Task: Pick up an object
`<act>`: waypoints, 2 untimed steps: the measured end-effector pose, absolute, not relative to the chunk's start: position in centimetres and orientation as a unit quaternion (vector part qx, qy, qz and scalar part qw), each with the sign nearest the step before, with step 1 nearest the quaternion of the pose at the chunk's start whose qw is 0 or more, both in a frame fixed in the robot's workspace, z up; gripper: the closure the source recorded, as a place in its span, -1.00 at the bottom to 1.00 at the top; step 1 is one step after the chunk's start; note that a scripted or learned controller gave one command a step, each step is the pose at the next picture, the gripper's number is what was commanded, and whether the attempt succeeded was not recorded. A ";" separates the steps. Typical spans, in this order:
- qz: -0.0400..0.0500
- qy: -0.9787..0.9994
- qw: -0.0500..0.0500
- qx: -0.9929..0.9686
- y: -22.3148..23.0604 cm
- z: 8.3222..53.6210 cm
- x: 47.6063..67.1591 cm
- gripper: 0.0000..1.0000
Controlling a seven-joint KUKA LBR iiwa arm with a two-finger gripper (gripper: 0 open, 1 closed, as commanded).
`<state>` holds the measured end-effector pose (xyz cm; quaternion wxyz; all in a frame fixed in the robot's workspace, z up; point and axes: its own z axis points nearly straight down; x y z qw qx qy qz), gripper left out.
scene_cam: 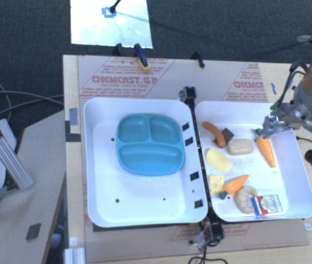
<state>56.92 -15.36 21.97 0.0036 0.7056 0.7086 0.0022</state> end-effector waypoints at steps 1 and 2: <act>0.001 0.709 0.001 0.706 -15.4 22.5 57.0 1.00; 0.000 0.710 0.000 0.704 -10.1 21.4 56.3 1.00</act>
